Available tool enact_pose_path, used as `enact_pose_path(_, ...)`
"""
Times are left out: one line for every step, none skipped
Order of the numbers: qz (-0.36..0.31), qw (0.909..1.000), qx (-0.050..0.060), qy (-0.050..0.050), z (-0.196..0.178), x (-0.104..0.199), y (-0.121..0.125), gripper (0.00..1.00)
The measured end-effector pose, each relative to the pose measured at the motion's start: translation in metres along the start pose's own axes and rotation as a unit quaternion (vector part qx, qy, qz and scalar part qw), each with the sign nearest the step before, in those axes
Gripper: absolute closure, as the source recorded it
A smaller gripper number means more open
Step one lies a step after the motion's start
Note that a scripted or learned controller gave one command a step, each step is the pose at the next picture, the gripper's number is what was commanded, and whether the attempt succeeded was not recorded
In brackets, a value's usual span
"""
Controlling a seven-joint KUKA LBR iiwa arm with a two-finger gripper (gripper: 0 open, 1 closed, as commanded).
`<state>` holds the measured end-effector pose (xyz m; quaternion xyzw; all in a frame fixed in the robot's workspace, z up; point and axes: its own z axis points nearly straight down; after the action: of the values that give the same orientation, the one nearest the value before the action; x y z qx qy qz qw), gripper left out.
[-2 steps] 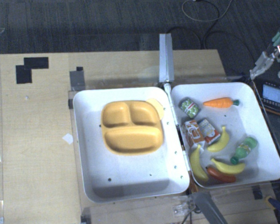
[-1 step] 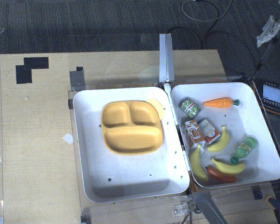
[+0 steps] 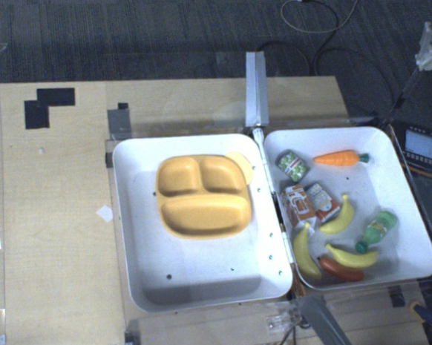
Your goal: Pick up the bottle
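The green bottle [image 3: 377,229], small and rounded with a glossy plastic look, lies tilted at about four o'clock in the right bin [image 3: 407,190], just beside a curved yellow banana [image 3: 351,256]. At twelve o'clock sit an orange carrot [image 3: 339,160] and a green can [image 3: 292,166]. A carton [image 3: 306,202], possibly printed card, lies centre-left. The left bin [image 3: 139,233] bears a moulded yellow divided tray [image 3: 201,195].
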<state>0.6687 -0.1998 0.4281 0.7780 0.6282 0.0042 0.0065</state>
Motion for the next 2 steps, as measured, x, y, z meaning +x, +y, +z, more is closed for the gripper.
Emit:
enact_pose_path(0.165,0.9863,0.006,0.000,0.131,0.038,-0.037,1.00)
enact_pose_path(0.403,0.9153,0.006,-0.001,0.275,0.053,-0.040,1.00)
